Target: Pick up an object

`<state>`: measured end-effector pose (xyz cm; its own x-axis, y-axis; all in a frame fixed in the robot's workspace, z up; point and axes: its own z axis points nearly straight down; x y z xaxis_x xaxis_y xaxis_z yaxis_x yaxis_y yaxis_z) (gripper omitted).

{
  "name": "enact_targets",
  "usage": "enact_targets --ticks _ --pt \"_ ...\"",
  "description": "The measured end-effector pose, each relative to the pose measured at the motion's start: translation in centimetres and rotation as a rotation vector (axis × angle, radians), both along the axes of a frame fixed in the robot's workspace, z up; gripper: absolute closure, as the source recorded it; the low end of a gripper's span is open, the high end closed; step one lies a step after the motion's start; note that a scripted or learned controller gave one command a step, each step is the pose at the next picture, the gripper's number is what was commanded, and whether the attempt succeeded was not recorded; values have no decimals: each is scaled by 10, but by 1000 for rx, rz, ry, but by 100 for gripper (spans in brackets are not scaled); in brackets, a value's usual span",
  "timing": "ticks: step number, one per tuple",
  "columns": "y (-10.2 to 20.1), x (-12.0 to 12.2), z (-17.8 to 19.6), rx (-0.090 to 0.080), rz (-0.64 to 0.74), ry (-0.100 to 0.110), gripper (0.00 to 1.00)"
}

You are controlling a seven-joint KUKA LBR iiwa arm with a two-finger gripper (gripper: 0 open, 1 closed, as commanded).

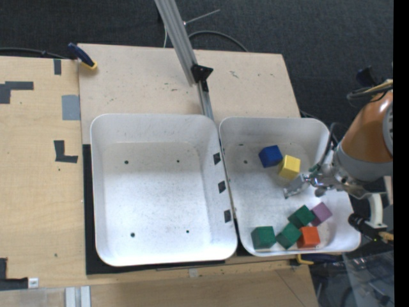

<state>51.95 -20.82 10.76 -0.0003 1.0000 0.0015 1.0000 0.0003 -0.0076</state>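
Camera view, read left to right. Left bin (108, 171): bare white floor, nothing in it to pick. Right bin (255, 130): all candidate objects sit here. Blue cube (270, 155) near the middle, yellow cube (290, 166) touching it on its right. Along the near wall, a green cube (262, 236), a second green block (289, 235) beside it, an orange cube (309, 236) next along, a darker green block (300, 215) just behind those, and a pale purple block (321, 212) at the far right of the cluster.

Step in hand, as I judge it: approach and descent, no grasp made yet. Gripper (295, 188) hangs low in the right bin, just below the yellow cube and above the near-wall cluster, over bare floor. Nothing is visible between its tips. Whether they stand apart or together, I cannot tell; the metal parts blur into one small grey shape.

Next move calls for picking one target and centring over it. Yellow cube is nearest, but it touches the blue one, so a closing grip could catch both or nudge one aside. The purple block looks more isolated on its outer side.

Arm (367, 139), grey with an orange band, enters from the right edge.
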Motion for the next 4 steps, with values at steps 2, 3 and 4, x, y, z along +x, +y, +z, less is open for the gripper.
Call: enact_targets --ticks 2,3,4 --pt "1 0 -6 0 2 -4 100" --pt "1 8 39 -3 1 -10 100" --pt "8 3 96 -3 2 -12 100"
